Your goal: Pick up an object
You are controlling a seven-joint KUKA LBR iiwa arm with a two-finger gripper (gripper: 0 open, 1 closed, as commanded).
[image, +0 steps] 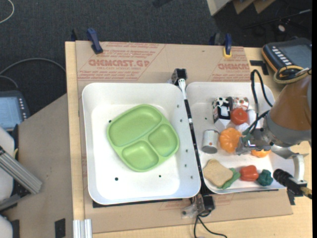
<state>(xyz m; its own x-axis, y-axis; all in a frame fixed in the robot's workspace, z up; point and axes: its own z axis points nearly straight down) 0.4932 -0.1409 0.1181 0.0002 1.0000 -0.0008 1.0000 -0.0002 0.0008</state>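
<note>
1. Picking one target out of the crowded right bin (198,95) is the step in hand, and it goes best if the arm commits to a single item with free space on two opposite sides.
2. The gripper (249,144) sits low in that bin, between the orange pumpkin-like toy (229,139) on its left and a smaller orange piece (260,152) on its right.
3. Whether the fingers are spread or pressed together cannot be told from this view; the wrist and its cabling cover them.
4. Nothing is seen pinched, so no grasp should be assumed.
5. The pumpkin-like toy lies just beside the gripper, apparently touching its left side, and looks like the nearest candidate.
6. A good try would centre the fingers over that toy's widest part before closing, since its rounded body could squirt sideways.
7. Close neighbours add risk: a grey cylinder (209,140) lies just left of the toy, and a red tomato-like ball (239,116) sits just above it.
8. A slice of bread (217,173), a red pepper (249,172) and a dark green item (264,177) lie nearer the bin's front edge, apart from the gripper.
9. The left bin (94,133) holds a green divided plate (142,138), well apart from the arm.
10. Lifting straight up, slowly, would show whether the grip is sound.
</note>
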